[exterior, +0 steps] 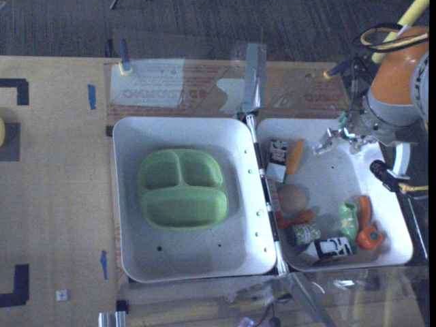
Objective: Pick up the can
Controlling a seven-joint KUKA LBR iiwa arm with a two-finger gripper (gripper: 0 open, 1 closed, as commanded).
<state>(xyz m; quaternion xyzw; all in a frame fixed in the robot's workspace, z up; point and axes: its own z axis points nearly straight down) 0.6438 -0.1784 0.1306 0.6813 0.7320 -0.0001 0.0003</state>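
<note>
Grey arm, orange band, yellow cable, metal gripper

arm cut off, tool perhaps blurred

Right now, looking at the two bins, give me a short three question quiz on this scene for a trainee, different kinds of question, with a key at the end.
1. True or false: the green divided plate lies in the same bin as the can.
2. Multiple choice: the tool is over which part of the right bin? A) near corner by the tomato B) far edge C) middle
3. Fill in: the small dark can lies on its side just below the brown ______.

Key: 1 false, the plate is in the left bin and the can is in the right bin. 2 B. 3 potato.
</note>
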